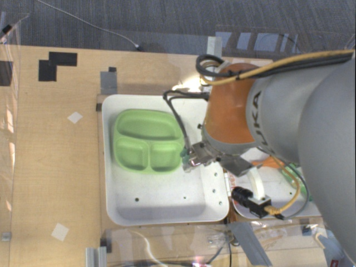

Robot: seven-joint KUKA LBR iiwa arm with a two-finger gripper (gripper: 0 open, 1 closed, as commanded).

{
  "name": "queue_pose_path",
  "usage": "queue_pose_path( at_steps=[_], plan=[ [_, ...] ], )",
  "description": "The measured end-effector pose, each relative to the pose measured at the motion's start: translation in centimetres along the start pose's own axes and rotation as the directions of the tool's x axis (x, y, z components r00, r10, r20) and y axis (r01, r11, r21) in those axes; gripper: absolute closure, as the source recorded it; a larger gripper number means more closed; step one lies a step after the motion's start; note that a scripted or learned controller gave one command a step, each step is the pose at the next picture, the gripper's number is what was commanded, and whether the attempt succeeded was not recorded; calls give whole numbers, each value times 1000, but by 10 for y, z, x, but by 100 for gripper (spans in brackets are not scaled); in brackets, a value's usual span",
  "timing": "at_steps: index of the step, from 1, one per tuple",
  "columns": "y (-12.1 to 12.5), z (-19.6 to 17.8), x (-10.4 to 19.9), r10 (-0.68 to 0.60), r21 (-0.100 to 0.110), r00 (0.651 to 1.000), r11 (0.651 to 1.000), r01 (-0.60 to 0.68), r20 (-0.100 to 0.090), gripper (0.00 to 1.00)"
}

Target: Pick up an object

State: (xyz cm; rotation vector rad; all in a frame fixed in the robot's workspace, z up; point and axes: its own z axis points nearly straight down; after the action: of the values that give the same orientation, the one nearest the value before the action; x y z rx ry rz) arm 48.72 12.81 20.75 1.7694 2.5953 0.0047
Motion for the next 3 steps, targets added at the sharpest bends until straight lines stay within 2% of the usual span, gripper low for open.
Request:
queue_pose_path(
  at_steps=[1, 2, 3],
  plan=[
    [15, 37, 41, 621, 3, 784, 784, -621, 3, 100],
    [34, 45, 90, 913, 1, 407, 407, -913, 3, 100],
    [39, 12, 100, 997, 1, 74, 74, -997, 1, 100]
  ],
)
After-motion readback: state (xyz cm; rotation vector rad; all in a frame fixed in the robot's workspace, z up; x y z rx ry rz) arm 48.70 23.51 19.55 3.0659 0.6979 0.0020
